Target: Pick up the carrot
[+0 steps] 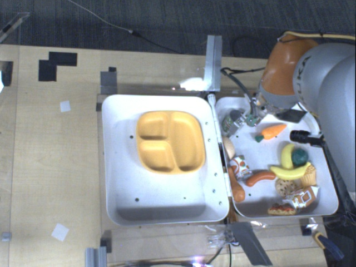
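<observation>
Orange carrot (272,131) lies near the right bin's (331,204) back edge, just right of the tool (252,117). Can't tell tool opening. Suggest shifting right, straddling the carrot's width, then descending.

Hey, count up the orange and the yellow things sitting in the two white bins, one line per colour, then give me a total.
Orange: 2, the carrot and the sausage.
Yellow: 2, the divided plate and the banana.
Total: 4.

A bulky grey arm (328,77) with a glossy orange band (283,65) and black cables near its wrist
</observation>
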Controlling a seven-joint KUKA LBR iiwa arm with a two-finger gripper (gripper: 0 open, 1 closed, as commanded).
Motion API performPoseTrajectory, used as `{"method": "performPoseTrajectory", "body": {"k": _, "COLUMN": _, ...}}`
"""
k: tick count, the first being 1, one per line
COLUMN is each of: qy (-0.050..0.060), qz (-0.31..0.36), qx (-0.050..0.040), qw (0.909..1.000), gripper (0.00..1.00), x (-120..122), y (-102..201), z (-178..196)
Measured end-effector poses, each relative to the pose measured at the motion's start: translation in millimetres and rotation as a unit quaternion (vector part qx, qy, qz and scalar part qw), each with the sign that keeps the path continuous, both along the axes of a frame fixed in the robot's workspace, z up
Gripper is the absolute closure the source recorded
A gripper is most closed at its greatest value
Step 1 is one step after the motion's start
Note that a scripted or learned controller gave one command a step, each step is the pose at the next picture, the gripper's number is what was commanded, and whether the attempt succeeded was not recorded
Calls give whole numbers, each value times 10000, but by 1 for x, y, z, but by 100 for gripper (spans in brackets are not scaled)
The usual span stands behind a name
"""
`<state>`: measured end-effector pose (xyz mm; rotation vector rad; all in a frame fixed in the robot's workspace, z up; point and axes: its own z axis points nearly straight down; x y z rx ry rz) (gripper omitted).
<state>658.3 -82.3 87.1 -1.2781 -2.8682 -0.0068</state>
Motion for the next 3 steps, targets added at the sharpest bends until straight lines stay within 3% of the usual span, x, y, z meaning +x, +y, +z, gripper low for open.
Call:
{"method": "performPoseTrajectory", "body": {"k": 1, "qy": -31, "qz": -1793, "qx": -18, "qw": 9838, "gripper": 0, "x": -15, "y": -18, "z": 0}}
{"method": "performPoseTrajectory", "body": {"k": 2, "qy": -47, "qz": -1746, "qx": -21, "qw": 9846, "gripper": 100, "x": -14, "y": -17, "z": 13}}
{"method": "performPoseTrajectory", "body": {"k": 3, "qy": -57, "qz": -2148, "qx": -28, "qw": 9766, "gripper": 100, "x": -75, "y": -61, "z": 3}}
